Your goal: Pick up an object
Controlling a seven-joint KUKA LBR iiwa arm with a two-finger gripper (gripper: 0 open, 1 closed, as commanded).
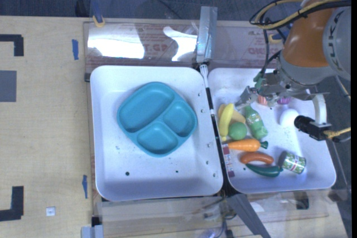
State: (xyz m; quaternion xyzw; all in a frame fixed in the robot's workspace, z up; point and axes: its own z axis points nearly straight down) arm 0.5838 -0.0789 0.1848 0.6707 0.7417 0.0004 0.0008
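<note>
The right bin (318, 175) holds several toy foods. A yellow banana (225, 117), a green lime (237, 131) and a green bottle (256, 123) crowd its left side. Below them lie an orange carrot (245, 145), a red sausage (257, 158), a green chili (268, 170) and a small can (293, 163). A white egg (288, 117) rests further right, with a small pink piece (284, 101) above it. My gripper (259, 93) hangs low over the bin's upper middle, just above the green bottle and right of the banana's top.
A blue divided plate (157, 118) lies in the left bin (106, 164). A metal post (207, 33) stands at the back between the bins. Cables (279, 8) loop above the arm's orange band (308, 36).
</note>
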